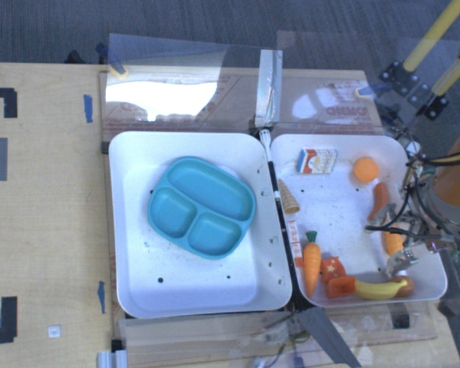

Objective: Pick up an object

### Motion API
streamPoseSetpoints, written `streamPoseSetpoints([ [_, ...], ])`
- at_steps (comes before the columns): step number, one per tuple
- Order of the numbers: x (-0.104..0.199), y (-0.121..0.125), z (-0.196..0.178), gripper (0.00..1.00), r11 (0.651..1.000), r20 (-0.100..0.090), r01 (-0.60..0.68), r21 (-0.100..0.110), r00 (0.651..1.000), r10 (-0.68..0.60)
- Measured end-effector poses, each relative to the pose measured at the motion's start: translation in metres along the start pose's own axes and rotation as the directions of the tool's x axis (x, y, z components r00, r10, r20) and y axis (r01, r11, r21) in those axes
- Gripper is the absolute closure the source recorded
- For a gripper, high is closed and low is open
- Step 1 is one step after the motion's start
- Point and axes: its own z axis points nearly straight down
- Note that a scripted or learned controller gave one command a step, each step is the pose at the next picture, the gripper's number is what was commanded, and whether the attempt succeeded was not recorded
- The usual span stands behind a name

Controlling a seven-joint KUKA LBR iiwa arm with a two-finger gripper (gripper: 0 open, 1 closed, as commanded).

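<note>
two bins: side by side, so things can move across.
gripper [405, 261]: low over banana [380, 287], fingers hard to tell.

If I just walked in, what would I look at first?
Probably the big blue divided plate, sitting alone in the left bin. Next come the bright toy foods in the right bin: an orange ball near the back, a carrot by the divider, and a banana along the front edge. The arm's gripper reaches in at the right side, just above the banana.
</note>
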Motion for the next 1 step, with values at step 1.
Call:
streamPoseSetpoints([
  [1, 0.0103, 0.0003, -0.0020, 0.00, 0.997, 0.012, -0.082, 0.006, 0.997, 0.082],
])
